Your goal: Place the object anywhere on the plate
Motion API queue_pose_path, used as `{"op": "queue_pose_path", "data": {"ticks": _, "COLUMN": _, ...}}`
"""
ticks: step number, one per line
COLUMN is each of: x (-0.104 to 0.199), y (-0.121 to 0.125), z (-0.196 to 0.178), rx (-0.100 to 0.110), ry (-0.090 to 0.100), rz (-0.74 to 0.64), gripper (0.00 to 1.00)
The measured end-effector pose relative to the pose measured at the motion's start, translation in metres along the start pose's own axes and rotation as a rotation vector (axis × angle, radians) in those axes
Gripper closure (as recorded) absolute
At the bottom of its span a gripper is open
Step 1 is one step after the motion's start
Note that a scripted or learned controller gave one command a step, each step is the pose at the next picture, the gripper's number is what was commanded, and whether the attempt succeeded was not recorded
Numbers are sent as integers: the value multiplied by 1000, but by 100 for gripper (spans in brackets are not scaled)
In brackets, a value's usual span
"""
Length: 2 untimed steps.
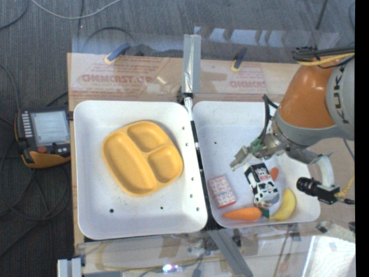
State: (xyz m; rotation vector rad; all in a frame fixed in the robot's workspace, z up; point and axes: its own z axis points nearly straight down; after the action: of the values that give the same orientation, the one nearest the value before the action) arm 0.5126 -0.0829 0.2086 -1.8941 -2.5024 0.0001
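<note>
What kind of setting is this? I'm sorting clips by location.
Probably a robotics lab bench: a KUKA arm over two white bins, toy food like a carrot, loose cables on carpet.

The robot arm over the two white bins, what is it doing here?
The arm's gripper hangs over the right bin, just above a black-and-white carton. A carrot, a banana and a small pink packet lie nearby. The yellow divided plate sits in the left bin with nothing on it yet.
</note>
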Motion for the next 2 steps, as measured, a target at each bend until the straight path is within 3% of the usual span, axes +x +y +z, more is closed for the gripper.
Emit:
{"op": "queue_pose_path", "data": {"ticks": 1, "x": 18, "y": 70, "z": 27, "rx": 2, "ry": -2, "rz": 34, "gripper": 100}}
{"op": "queue_pose_path", "data": {"ticks": 2, "x": 56, "y": 53, "z": -4, "rx": 2, "ry": -4, "rz": 193, "gripper": 100}}
